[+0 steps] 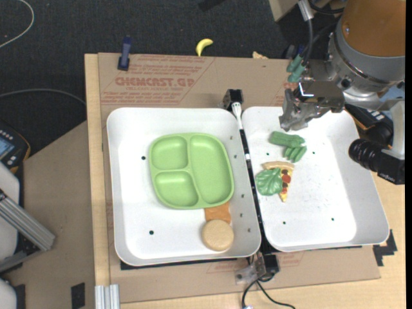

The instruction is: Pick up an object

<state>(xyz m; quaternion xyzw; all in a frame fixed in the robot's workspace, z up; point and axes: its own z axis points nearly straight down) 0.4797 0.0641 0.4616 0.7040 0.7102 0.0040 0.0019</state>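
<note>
My gripper (pixel 293 125) hangs over the far part of the right bin (pixel 360 230), just above the green beans (pixel 289 145); whether it is open or closed I cannot tell from this angle. The beans lie on the bin floor, nothing gripped. I judge them a light, stiff plastic toy — smooth, likely slippery, not fragile. Best hold: across the narrow width of the bundle, near its middle. Near them lie a leaf (pixel 268 182) and a pizza slice (pixel 282 176), touching each other — flat, harder to pinch. The left bin (pixel 122 172) holds a green tray (pixel 191 170) and a cookie (pixel 217 235).
</note>
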